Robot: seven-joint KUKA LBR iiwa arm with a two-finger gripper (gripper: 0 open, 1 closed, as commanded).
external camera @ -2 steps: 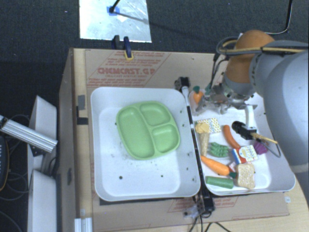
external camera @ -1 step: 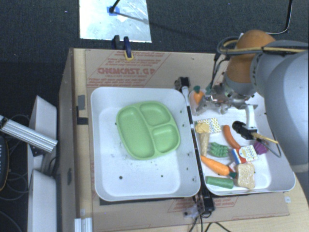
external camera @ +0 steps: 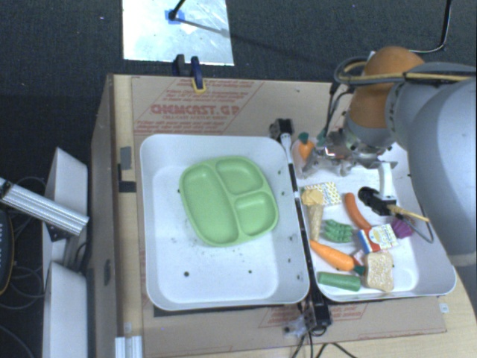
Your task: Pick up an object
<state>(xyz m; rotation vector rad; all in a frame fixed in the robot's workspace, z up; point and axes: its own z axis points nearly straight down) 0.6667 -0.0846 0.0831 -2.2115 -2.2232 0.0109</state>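
The right bin [external camera: 440, 271] is holding a jumble of toy food. A small carrot [external camera: 304, 150] with a green top is lying near the bin's far left corner. A yellow waffle cone [external camera: 316, 209] is pointing toward the near edge along the left wall, with a green leafy piece [external camera: 337, 232] just beside it. 2 orange pieces are lying aslant: one [external camera: 356, 212] mid-bin, one [external camera: 332, 256] nearer the left wall. A green cucumber [external camera: 338, 280] is resting by the near edge, touching a tan bread slice [external camera: 380, 271]. A purple piece [external camera: 403, 227] is sitting toward the right side.
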